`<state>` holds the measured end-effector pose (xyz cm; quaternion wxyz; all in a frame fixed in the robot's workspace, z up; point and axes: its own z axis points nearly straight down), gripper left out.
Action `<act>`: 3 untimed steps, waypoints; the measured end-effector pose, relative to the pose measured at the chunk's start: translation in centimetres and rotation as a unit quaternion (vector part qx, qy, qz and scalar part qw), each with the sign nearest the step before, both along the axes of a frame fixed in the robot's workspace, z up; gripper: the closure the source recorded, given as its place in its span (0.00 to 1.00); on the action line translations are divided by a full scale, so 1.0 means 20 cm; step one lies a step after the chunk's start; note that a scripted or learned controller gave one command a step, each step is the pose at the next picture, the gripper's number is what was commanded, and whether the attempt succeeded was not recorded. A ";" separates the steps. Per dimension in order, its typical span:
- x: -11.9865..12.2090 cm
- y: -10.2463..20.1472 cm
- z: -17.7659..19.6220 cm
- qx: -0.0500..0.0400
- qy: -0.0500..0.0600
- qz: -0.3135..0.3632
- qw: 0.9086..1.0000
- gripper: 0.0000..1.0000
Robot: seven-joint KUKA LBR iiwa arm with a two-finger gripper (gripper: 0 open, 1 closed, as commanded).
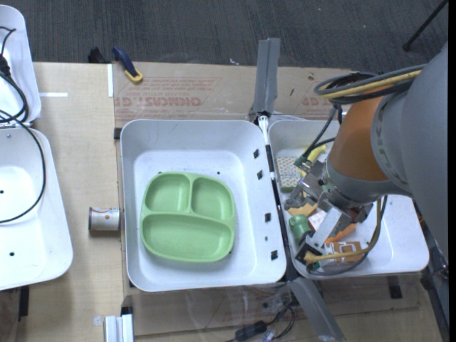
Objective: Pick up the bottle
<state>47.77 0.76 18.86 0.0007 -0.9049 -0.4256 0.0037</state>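
Observation:
A small green object, possibly the bottle, lies at the left side of the right bin, partly hidden among other items. My gripper is down low in that bin, right beside and just right of the green object. The grey arm with its orange band covers most of the right bin from above. I cannot see whether anything is held.
A green divided plate lies in the left bin. Orange pieces and a speckled pad clutter the right bin near the divider. A small can lies on the bench left of the bins.

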 end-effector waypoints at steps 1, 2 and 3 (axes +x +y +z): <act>0.00 0.32 0.00 0.000 0.000 0.055 0.998 0.00; 0.03 0.36 -0.22 -0.008 -0.007 0.029 1.000 0.00; 0.12 0.38 -0.28 -0.017 -0.006 -0.036 0.999 0.00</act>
